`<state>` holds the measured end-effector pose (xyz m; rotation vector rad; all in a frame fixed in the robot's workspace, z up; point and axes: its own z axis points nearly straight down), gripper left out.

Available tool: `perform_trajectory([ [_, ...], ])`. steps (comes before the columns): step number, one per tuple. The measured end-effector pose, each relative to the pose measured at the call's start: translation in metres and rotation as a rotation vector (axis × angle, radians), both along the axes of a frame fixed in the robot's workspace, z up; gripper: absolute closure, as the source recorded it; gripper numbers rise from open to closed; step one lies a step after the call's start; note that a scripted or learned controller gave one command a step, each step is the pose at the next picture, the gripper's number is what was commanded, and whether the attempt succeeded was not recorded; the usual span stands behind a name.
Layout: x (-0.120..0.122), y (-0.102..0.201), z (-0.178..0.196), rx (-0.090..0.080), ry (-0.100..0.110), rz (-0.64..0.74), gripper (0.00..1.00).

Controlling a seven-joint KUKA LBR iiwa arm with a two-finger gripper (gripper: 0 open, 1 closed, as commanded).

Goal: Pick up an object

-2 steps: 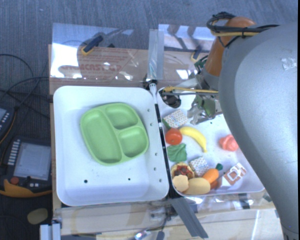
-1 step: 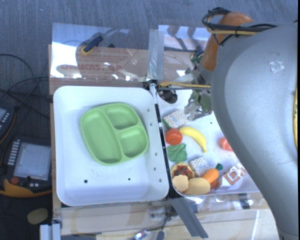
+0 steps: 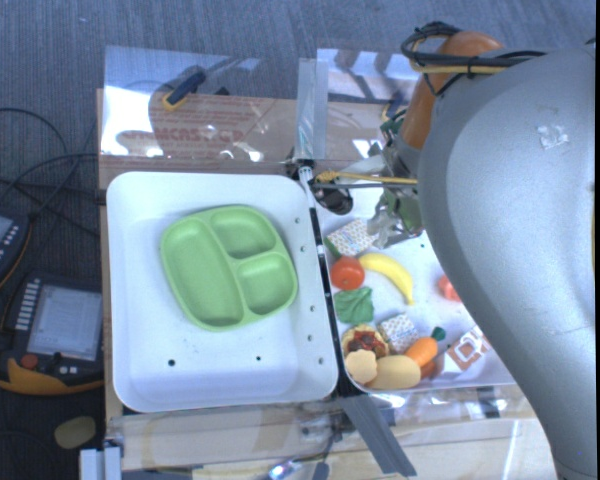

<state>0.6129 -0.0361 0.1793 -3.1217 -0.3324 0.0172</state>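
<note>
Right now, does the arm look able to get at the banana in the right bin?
Probably yes. The banana lies uncovered in the right bin, nothing stacked on it, and the claw hangs just above it in the view. The tomato sits close on its left and might get nudged.

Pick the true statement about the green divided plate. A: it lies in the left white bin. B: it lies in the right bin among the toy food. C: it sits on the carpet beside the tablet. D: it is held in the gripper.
A: the green divided plastic plate lies flat on the floor of the left shallow white bin, apart from the yellow toy banana and red toy tomato in the right bin.
</note>
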Motion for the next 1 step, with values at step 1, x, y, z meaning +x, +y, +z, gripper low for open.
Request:
perform_trajectory([
  [1,0.0049,0.0470,0.0004,-0.003,0.001,0.208,1.00],
])
